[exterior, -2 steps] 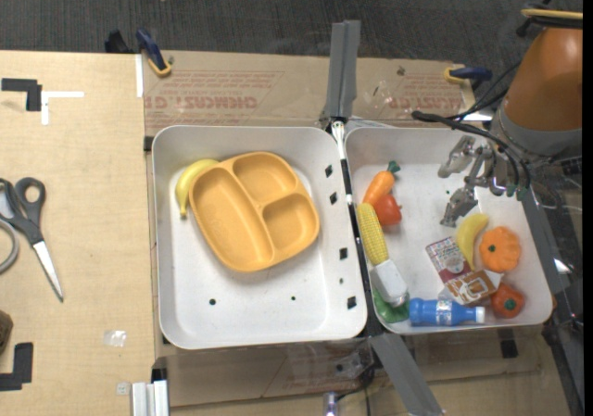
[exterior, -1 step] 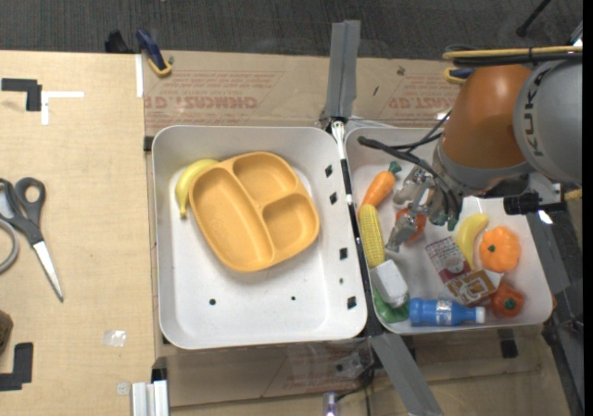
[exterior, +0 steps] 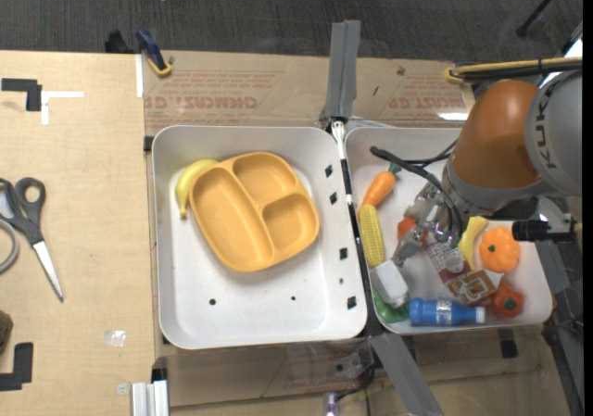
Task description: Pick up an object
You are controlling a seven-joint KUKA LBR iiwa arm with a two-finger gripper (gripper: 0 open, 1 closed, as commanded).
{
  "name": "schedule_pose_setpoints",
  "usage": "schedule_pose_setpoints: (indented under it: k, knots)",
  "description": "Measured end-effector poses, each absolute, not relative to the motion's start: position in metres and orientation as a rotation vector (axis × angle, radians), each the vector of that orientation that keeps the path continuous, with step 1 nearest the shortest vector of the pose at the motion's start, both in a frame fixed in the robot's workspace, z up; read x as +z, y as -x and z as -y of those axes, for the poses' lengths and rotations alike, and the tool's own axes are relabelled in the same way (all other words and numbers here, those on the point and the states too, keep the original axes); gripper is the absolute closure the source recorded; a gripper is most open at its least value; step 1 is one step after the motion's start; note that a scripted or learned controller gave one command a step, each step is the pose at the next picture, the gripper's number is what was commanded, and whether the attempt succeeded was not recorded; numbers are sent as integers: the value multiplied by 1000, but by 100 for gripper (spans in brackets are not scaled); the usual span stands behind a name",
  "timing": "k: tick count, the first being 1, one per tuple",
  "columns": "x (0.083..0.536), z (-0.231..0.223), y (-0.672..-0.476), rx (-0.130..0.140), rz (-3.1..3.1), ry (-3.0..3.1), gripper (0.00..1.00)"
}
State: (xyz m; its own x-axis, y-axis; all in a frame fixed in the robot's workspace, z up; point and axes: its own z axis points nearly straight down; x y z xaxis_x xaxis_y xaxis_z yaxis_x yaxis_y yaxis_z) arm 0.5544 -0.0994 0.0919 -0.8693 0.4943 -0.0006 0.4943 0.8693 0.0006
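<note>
camera view: the gripper [exterior: 428,224] hangs low over the right bin [exterior: 363,141], amid the clutter. whether it is open or closed i cannot tell; the metal parts blur into the objects beneath. the nearest candidate looks to be the corn cob [exterior: 372,233], lying just beside the gripper at its 9 o'clock, long axis running 12 to 6. the carrot [exterior: 378,188] sits at 10 o'clock, tilted. the blue bottle [exterior: 443,313] lies at 6 o'clock, long axis 9 to 3. the orange [exterior: 500,252] rests at 3 o'clock. the left bin [exterior: 250,326] holds a yellow divided plate [exterior: 252,210].
</note>
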Motion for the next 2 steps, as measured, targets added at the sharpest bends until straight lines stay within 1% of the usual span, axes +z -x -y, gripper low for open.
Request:
schedule_pose_setpoints:
  k: [1, 2]
  knots:
    - [91, 99, -545, 0, -2961, -1052, 0]
    - [91, 95, -546, 0, -2930, -1133, 0]
